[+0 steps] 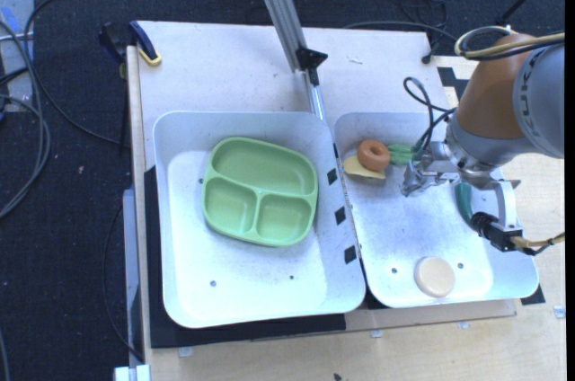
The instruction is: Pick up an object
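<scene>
Gripper (415, 181), right of frame centre, finger state indiscernible; doughnut (373, 155) lies just up-left of it, nearly touching.

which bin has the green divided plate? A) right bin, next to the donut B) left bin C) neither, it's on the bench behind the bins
B: the green divided plate lies in the left bin, while the donut and a round cream disc are in the right bin.
</scene>
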You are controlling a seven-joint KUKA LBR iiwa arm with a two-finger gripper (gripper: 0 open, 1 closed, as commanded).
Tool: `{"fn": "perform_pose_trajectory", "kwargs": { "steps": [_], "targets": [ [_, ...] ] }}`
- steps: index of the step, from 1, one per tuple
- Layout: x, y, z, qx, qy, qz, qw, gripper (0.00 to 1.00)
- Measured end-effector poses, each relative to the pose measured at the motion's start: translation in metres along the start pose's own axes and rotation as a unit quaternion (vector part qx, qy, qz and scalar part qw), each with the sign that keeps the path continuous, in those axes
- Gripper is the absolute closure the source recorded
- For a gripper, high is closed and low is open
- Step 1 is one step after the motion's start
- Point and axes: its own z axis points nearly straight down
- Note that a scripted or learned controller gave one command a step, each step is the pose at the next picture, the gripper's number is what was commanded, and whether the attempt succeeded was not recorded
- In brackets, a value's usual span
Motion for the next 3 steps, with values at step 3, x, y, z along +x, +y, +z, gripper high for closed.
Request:
{"fn": "perform_pose_trajectory", "kwargs": {
  "steps": [3],
  "targets": [
    [0.002,0.007,-0.147,-0.002,0.000,-0.002,1.0000,1.00]
  ]
}}
